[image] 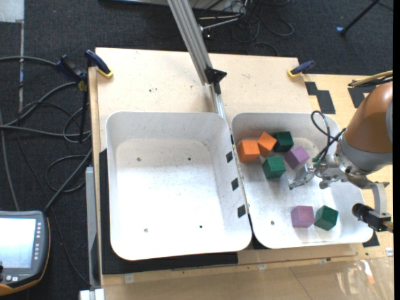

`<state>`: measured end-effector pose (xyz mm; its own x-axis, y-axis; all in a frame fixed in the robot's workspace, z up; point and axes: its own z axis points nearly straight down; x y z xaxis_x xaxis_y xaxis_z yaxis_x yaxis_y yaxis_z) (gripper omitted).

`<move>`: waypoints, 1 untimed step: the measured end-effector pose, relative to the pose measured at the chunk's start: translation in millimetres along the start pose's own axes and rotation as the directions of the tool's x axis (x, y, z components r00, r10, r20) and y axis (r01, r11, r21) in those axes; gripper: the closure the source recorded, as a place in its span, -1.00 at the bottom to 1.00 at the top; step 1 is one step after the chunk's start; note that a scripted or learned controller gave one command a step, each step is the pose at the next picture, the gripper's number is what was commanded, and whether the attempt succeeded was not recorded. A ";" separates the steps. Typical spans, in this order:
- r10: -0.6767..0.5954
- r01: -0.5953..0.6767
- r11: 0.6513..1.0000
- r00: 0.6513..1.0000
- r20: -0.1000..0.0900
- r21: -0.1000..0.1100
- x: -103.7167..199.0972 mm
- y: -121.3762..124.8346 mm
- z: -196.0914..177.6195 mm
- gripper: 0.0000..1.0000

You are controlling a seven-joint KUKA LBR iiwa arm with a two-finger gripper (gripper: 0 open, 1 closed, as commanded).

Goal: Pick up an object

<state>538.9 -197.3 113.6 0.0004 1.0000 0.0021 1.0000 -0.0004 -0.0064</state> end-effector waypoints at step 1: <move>0.000 0.000 1.000 1.000 0.003 -0.009 -1.1 2.5 -14.1 1.00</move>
